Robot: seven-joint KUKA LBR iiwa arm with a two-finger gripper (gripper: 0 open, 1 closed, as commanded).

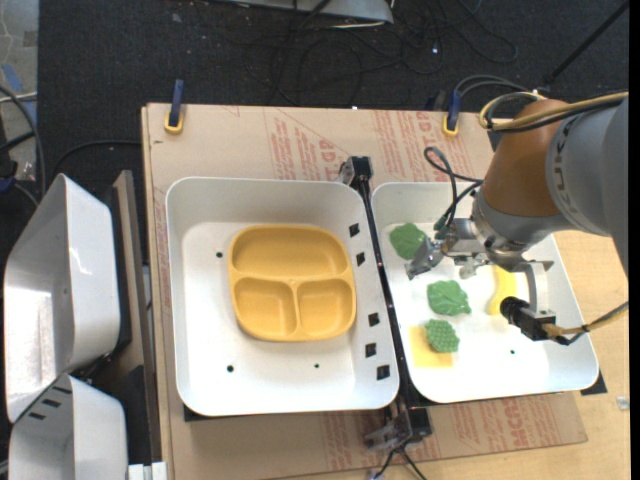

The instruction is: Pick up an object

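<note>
Green leafy object (447, 297) lies in right bin (570, 368), crinkled.

Grey arm (590, 168) reaching from right, hand (428, 256) lowered

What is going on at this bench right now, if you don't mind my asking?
A grey KUKA arm reaches in from the right over the right-hand white bin, which holds three green pieces and some yellow ones. Its claw hangs low between the green pieces, close to the one nearest the divider; no piece is visibly held. The left bin holds a yellow divided tray.
</note>
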